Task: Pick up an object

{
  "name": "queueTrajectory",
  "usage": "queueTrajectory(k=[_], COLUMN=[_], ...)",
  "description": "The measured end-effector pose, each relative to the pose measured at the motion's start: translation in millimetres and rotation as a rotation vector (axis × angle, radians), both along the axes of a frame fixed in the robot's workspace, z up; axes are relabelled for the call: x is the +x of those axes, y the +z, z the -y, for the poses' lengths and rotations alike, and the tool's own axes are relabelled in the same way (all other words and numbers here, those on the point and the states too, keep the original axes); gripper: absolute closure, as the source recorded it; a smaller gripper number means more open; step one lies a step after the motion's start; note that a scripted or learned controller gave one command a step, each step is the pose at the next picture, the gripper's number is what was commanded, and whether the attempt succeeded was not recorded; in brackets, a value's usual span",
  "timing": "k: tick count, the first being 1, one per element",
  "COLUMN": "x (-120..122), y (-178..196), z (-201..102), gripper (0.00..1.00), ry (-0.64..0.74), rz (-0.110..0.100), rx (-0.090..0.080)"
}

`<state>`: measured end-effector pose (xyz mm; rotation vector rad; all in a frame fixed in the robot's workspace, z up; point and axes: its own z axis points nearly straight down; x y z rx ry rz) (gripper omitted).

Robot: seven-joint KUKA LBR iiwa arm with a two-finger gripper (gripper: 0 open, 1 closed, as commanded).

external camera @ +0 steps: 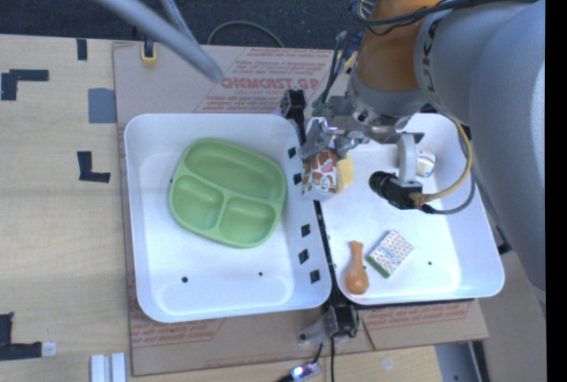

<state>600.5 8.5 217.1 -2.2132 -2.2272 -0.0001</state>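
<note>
The claw (323,144) hangs over the upper left corner of the right bin (461,278), by the wall the two bins share. A small brown and white packet (321,173) sits right under its tip; whether the packet is gripped, or how wide the claw stands, cannot be told, since the wrist parts crowd over it. A yellow piece (345,171) peeks out beside the packet, mostly hidden.

Nearest the camera, low in the right bin, lie an orange pear-shaped object (355,269) and, just beside it, a small green and white patterned box (390,253). In the left bin (146,283) rests a green divided plate (229,191), tilted slightly. Farther back, the grey arm (496,79) with its orange band covers much of the right bin's far side and runs off the picture's right side. Beyond the bins, on the desk (53,221), a cardboard sheet (257,74) bears red print, partly hidden.
</note>
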Motion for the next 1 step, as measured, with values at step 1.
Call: queueTrajectory(k=[1], x=[5.4], y=[0.5], z=[-63.9], gripper=[1.0], ry=[0.002], rz=[-0.001], rx=[0.001])
